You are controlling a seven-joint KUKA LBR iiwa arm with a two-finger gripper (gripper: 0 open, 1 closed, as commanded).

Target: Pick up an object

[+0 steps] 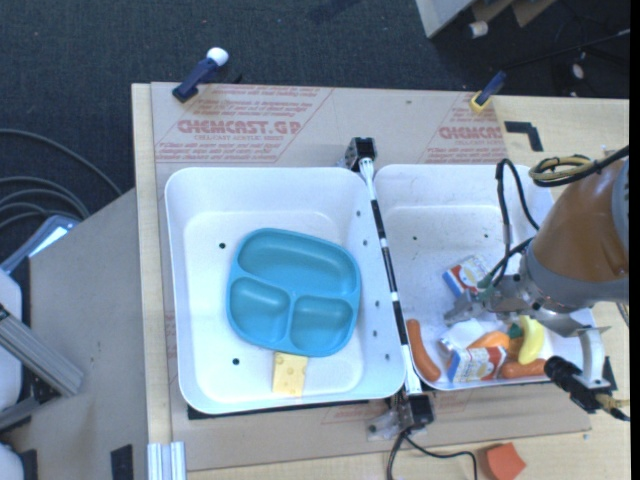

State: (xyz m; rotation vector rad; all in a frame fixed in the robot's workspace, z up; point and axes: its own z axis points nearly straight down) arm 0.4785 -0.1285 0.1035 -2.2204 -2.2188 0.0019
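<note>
- Camera view gives us the tabletop (pixel 250 118), a brown sheet printed twice with "CHEMCAST GP" in red, once at 11 o'clock and, in part, at 1 o'clock; the smaller lines under it are too fine for us to read.
- We judge the two white bins sit side by side so that things can go from one to the other: the left bin (pixel 185 268) and the right bin (pixel 420 193).
- The arm (pixel 580 243) comes in from 3 o'clock and hangs over the right bin's lower half, which suits a pick there.
- A blue divided plate (pixel 293 290) lies flat mid-left bin, a yellow cheese wedge (pixel 289 373) touching its 6 o'clock edge.
- The claw (pixel 478 303) is low among the toys; we cannot tell how its jaws stand.
- Pickable things crowd the right bin at 5 o'clock: a small carton (pixel 466 278), a sausage (pixel 422 353), a second carton (pixel 475 360), a banana (pixel 531 340). Their print is unreadable.
</note>
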